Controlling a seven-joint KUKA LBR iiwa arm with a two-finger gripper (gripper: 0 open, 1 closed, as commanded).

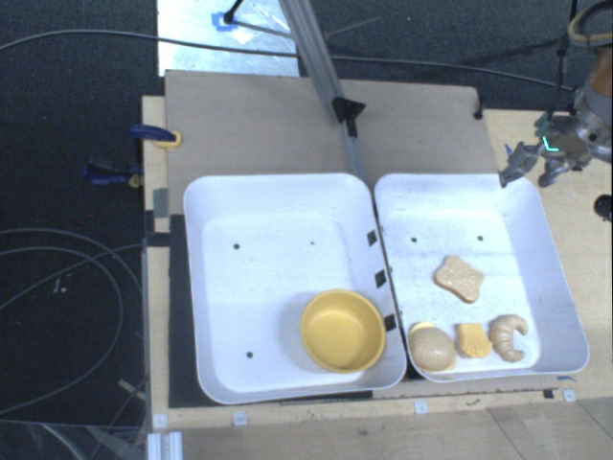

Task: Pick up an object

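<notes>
While open, gripper [533,166] above bread slice [459,279].

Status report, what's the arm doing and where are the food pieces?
Gripper open, nothing between the jaws, over right bin far corner. Bread slice, roll, croissant near front. Nothing in the way.

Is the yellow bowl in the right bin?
No, the yellow bowl sits in the left bin, near its front right corner.

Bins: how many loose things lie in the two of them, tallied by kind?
Round yellow plastic bowl, left white bin: 1
Tan toy bread slice, right white bin: 1
Round beige toy bun: 1
Small yellow-orange toy cube: 1
Tan toy croissant: 1
Total: 5
</notes>
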